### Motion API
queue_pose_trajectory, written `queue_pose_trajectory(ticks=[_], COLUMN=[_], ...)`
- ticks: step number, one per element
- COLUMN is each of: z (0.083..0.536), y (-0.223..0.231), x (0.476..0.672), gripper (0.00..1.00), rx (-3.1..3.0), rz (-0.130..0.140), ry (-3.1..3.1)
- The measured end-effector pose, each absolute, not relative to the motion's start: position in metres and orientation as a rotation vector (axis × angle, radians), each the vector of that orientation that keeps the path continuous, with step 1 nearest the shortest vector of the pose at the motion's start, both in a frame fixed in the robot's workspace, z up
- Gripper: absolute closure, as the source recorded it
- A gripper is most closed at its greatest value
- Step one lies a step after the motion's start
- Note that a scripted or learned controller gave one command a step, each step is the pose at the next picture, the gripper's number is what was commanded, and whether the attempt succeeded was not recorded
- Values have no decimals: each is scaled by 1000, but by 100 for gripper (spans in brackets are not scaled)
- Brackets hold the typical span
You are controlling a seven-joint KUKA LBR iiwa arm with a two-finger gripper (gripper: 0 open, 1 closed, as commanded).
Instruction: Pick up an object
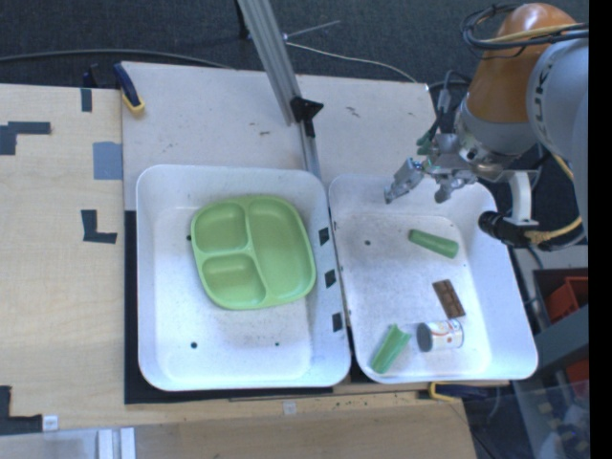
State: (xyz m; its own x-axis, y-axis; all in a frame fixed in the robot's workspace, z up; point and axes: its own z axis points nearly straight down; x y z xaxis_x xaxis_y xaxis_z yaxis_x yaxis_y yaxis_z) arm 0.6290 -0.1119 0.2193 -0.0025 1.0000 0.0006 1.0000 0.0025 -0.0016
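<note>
The gripper (418, 187) hangs over the far edge of the right white bin (497, 285), jaws apart and holding nothing. Nearer in that bin lie a green cylinder (433, 243), a brown bar (448, 298), a small white bottle (440, 335) and a green wedge (389, 349).

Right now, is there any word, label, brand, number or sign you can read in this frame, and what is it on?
"KU": partial dark lettering on the grey arm housing at the right edge; the rest is cut off.
Small bottle in the right bin: red marks on its label, too small to read.
Brown bar: no legible print.
Green divided plate in the left bin: no text.
</note>
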Motion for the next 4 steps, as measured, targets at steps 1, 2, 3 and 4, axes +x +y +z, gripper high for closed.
queue_pose_trajectory(ticks=[1, 2, 3, 4], z=[219, 156, 111, 87], y=[-112, -113, -111, -110], x=[629, 632, 634, 634], gripper=[0, 0, 0, 0], rx=[-2217, -2216, -2216, -2219], rz=[1, 9, 8, 5], ry=[-2224, -2220, -2221, -2223])
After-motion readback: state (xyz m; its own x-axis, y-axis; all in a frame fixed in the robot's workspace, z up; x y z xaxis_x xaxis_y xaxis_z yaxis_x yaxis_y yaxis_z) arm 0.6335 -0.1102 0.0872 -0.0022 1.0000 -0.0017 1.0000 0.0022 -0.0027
